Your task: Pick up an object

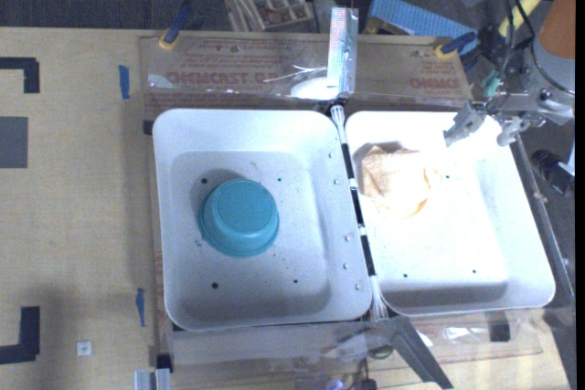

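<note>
Just left of end effector (pixel 479 125): tan object (pixel 395 180).

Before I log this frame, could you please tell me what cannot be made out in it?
- Claw, camera view: too small and blurred to tell its opening.
- Pale object in the right bin: glare washes out its outline, so its identity is unclear.
- Arm: cut off by the right edge.
- Teal bowl in the left bin: upside down, inside hidden.
</note>
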You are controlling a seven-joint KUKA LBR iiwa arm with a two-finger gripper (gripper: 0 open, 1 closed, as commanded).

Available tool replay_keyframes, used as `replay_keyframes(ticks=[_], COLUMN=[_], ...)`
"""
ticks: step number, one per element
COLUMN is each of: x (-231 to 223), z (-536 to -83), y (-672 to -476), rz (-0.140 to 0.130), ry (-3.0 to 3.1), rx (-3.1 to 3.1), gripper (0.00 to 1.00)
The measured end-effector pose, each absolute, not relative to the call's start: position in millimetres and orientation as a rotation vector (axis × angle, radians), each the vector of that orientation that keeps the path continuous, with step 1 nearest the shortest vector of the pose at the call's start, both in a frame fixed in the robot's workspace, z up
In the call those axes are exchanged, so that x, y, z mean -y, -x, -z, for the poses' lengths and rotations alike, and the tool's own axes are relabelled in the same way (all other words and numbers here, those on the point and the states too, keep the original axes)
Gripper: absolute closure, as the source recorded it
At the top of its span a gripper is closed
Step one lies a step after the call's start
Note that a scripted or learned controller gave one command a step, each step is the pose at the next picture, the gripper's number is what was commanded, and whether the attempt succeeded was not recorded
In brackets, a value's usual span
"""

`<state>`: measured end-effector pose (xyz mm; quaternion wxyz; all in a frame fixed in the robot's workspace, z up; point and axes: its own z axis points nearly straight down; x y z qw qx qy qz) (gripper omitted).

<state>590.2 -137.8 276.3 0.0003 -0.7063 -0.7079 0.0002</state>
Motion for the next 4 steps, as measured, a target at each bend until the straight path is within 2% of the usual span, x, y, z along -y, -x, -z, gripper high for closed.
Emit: replay_keyframes(ticks=[1, 2, 3, 4], x=[148, 138, 137, 76], z=[-146, -95, -107, -241], y=[-603.4, -639.0, -640.9, -650.6], rz=[0.001, 0.012, 0.023, 0.0], ry=[2.083, 2.037, 2.042, 2.155], rx=[2.353, 2.413, 2.413, 2.289], gripper=[0.0, 0.0, 1.0, 1.0])
